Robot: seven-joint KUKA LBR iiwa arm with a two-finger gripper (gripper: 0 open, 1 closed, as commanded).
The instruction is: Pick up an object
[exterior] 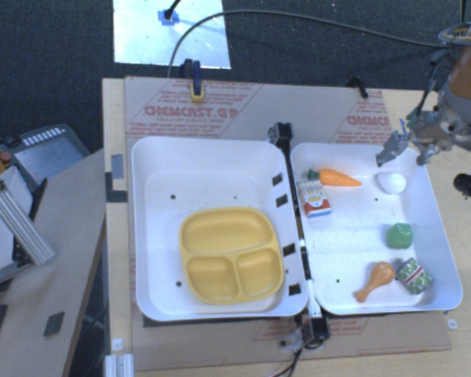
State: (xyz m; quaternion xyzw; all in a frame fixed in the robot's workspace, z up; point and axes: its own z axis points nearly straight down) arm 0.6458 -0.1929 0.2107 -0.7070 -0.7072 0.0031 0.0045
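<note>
The right bin [353,301] holds an orange carrot [339,179], a small red and white carton [315,197], a white egg [392,183], a green block [399,235], an orange drumstick [375,280] and a green and white packet [414,276]. My gripper [408,152] hangs above the bin's far right corner, just beyond the egg. Its two fingers are spread apart, with nothing between them.
The left bin [153,171] carries a yellow divided tray [231,254]. A black divider strip [290,210] runs between the bins. A yellow clamp [196,85] sits at the bench's back edge. Grey equipment stands off to the left.
</note>
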